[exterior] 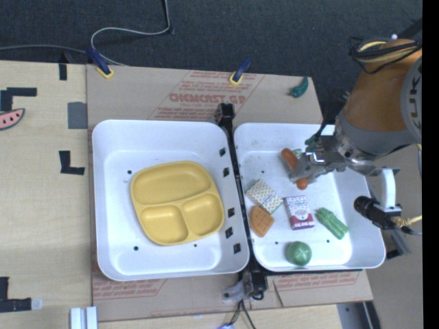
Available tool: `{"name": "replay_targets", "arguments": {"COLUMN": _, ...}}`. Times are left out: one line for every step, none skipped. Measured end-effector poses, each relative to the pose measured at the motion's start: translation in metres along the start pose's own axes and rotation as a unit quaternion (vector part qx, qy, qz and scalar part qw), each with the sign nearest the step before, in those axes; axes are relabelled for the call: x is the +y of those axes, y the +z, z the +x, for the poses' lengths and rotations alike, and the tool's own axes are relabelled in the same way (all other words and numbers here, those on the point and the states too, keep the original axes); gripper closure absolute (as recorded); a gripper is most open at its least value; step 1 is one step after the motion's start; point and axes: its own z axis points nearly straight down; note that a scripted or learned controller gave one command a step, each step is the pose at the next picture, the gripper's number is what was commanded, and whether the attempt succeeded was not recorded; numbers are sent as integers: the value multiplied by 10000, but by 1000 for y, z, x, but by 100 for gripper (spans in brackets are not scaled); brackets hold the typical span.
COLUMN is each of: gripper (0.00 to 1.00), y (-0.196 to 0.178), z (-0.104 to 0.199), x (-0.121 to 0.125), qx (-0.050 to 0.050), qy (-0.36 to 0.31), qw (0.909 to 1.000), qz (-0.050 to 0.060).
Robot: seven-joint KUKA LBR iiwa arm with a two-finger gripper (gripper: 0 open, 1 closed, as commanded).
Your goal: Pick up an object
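My gripper (310, 163) hangs over the upper middle of the right bin (357, 252), reaching in from the right. A red-orange sausage-like piece (289, 157) lies just left of it, and a small orange piece (302, 181) sits right beneath it. Whether either piece is touched I cannot tell. Lower in the same bin lie a checkered packet (264, 195), a brown waffle-like biscuit (260, 221), a red and white carton (299, 212), a green pickle (332, 223) and a green ball (298, 253).
The left bin (110, 184) holds a yellow divided plate (177, 201). A black clamp strip (230, 177) runs between the bins. A teal object (299, 88) lies on the bench behind the right bin. Cardboard (137, 94) underlies both bins.
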Motion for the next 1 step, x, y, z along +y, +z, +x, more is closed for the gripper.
{"name": "replay_targets", "arguments": {"gripper": 100, "y": -17, "z": 5, "x": -42, "qx": -1, "qy": 6, "qw": 10000, "qz": 3}}
